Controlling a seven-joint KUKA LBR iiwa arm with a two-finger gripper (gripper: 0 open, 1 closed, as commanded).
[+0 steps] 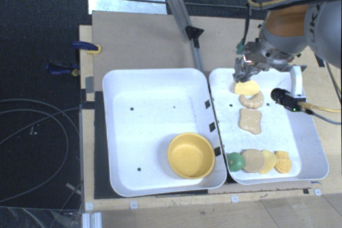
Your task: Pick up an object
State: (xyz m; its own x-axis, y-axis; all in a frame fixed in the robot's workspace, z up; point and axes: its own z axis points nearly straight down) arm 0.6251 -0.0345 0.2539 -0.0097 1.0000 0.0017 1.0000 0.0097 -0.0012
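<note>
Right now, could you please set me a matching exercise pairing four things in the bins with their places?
Things:
1. yellow bowl
2. green ball
3. waffle-patterned piece
4. pale yellow piece

Places:
A. right bin, near-left corner
B. directly under the gripper
C. left bin, near-right part
D. right end of the near row, right bin

Pairs: 1-C, 2-A, 3-D, 4-B

You see the tool (247,71) low over the far end of the right bin (307,131), directly above a pale yellow piece (246,87), which touches a tan ring-shaped piece (251,100) just nearer you. Nearer still lies a beige flat piece (249,121). Well below the tool, along the bin's near wall, sit a green ball (234,160), a tan disc (253,160), a yellow wedge (267,161) and a waffle-patterned piece (282,162). Left of the tool, the left bin (144,99) holds a yellow bowl (191,155).
</note>
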